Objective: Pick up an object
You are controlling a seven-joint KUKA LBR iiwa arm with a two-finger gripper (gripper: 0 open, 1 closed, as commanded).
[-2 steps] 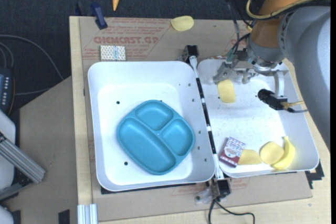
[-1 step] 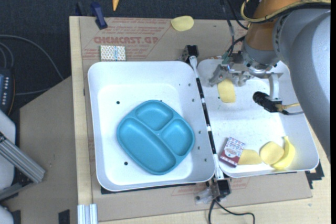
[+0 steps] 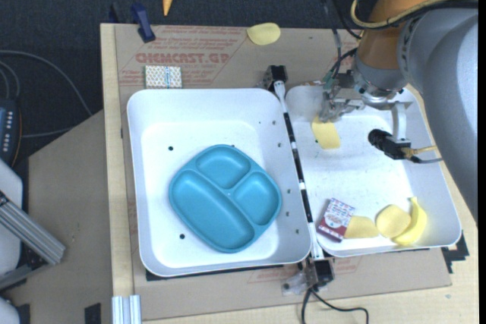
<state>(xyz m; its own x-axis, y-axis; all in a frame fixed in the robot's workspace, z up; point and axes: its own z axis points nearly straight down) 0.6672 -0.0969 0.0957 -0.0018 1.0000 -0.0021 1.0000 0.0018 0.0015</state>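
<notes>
Nearest you, well below the fingers, the right bin (image 3: 425, 239) holds one red packet (image 3: 335, 218) and a banana (image 3: 414, 222) among yellow pieces too bunched to count. One blue divided plate (image 3: 225, 196) fills the left bin (image 3: 152, 163). One yellow block (image 3: 327, 135) lies just under the gripper (image 3: 331, 108); you cannot tell the fingers' spread.

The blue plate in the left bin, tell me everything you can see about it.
The blue plate is a rounded, light blue tray that looks like smooth plastic, divided by raised ridges into three compartments: one long one along its lower left and two smaller ones toward the upper right. All three hold nothing. It lies flat and face up on the floor of the left bin, turned at a slant to the bin's walls and sitting slightly toward the near right. Nothing else touches it.
</notes>
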